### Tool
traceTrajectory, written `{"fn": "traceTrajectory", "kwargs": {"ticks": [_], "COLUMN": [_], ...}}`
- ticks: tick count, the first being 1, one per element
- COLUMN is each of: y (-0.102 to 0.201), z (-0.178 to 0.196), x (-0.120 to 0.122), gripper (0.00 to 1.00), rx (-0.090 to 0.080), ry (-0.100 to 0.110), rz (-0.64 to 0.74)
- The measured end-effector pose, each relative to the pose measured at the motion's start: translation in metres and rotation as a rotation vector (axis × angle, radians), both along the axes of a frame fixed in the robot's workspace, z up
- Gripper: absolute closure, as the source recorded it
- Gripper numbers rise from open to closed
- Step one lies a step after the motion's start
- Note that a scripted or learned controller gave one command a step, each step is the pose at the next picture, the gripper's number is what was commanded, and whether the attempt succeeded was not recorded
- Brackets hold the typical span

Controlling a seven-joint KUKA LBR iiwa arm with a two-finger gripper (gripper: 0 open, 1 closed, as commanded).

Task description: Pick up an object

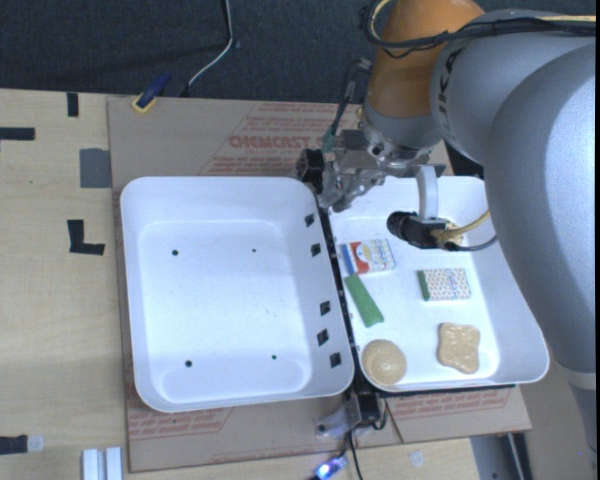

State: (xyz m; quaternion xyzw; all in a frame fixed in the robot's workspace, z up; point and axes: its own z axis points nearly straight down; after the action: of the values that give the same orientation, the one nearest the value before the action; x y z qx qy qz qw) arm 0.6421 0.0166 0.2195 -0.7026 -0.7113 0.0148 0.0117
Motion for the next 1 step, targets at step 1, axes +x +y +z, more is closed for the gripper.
{"fn": "traceTrajectory", "kwargs": {"ticks": [1], "y": [-0.0001], "z": [-0.0002], "x": [-0.0001], "gripper": [0.0], "rx": [-0.001], "ry": [0.0], "rz": [0.0]}}
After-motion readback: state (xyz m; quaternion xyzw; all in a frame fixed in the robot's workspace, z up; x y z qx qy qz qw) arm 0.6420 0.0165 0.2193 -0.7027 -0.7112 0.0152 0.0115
